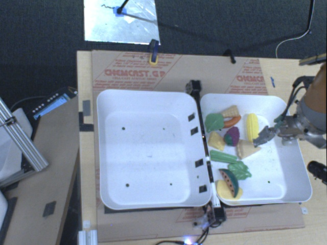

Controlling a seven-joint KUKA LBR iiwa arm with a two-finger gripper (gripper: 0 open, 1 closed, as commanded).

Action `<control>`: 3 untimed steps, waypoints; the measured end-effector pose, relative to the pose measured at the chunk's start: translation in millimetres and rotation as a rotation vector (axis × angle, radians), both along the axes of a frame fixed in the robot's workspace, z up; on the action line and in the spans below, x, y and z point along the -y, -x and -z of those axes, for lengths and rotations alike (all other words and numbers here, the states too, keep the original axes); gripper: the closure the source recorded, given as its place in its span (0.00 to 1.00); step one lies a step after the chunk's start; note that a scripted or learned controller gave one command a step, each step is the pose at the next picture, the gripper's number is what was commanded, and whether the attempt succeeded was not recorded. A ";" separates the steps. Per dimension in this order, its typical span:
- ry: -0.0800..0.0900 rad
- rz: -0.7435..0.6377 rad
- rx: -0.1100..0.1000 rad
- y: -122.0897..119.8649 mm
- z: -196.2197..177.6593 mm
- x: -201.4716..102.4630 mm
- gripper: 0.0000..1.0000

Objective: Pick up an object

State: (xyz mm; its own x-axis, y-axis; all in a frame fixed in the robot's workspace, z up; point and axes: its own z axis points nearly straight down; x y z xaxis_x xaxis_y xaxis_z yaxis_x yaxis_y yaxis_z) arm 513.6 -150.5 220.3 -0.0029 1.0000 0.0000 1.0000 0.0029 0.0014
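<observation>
Your two-finger gripper [262, 136] comes in from the right over the right-hand shallow white bin [294, 188], and its dark tip hangs just beside the pale cream wedge-shaped toy [246, 149], a little up and to the right of it. That wedge looks like the likeliest target: it lies down and to the left of the tip, apparently with its long axis running roughly left to right. The yellow plastic corn cob [252, 125] stands just above the tip, its length running up and down the bin, and the small purple toy [232, 135] sits further left. Whether the gripper is parted or closed, you cannot tell from this slant, and nothing shows between its tips. The left-hand white bin [104, 137] lies well apart from all this. Judging by the layout, expect a short move down-left to centre over the wedge.
</observation>
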 end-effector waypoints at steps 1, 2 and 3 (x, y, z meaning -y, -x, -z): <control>-0.002 0.002 -0.007 -4.1 138.6 -0.7 0.00; 0.001 -0.006 0.005 -64.4 135.3 -22.1 0.00; -0.002 -0.003 -0.004 -21.5 136.5 -69.4 0.00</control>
